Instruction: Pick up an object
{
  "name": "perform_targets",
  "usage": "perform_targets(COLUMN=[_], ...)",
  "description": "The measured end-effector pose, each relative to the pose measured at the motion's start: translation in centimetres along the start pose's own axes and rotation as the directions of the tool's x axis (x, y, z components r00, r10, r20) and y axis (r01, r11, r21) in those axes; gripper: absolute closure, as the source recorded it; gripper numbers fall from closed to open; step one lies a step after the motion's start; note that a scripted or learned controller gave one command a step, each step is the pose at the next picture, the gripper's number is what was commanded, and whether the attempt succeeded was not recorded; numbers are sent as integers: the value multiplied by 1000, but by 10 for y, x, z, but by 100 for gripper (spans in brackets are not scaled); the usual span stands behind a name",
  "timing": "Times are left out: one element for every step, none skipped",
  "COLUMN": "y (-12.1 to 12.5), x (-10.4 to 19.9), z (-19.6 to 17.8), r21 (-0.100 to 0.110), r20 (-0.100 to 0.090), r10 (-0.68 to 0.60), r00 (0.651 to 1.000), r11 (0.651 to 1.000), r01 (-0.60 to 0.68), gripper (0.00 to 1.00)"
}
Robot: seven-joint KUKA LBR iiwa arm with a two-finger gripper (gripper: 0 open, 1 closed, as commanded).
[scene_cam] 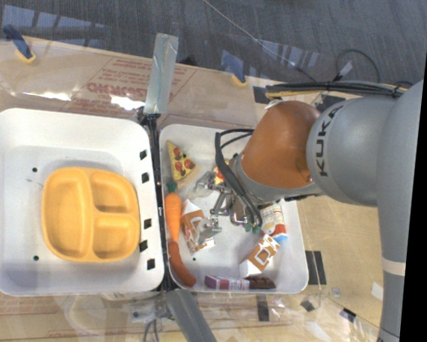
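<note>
The gripper (221, 205) hung low in the right bin (294, 268), its metal fingers (206, 230) touching a small orange-and-white packet (193, 225); whether they gripped it I could not tell. A carrot (172, 214) and sausage (180, 267) lay along the bin's left wall and a pizza slice (178, 160) near its top-left corner, with open floor behind the gripper. The left bin (7, 207) held a yellow tray (89, 213) set off its walls.
</note>
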State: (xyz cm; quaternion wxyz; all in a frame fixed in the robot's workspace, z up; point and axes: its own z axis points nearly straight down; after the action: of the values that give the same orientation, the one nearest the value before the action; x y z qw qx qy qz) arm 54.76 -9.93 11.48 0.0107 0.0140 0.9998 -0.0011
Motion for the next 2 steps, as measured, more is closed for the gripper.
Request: perform_targets(y=[-60, 4], x=[-43, -22], z=[6, 21], r21=[-1, -6], r20=[7, -17], r10=[-124, -138], r00=[992, 990], r11=[992, 990], r01=[124, 138], gripper=[0, 0])
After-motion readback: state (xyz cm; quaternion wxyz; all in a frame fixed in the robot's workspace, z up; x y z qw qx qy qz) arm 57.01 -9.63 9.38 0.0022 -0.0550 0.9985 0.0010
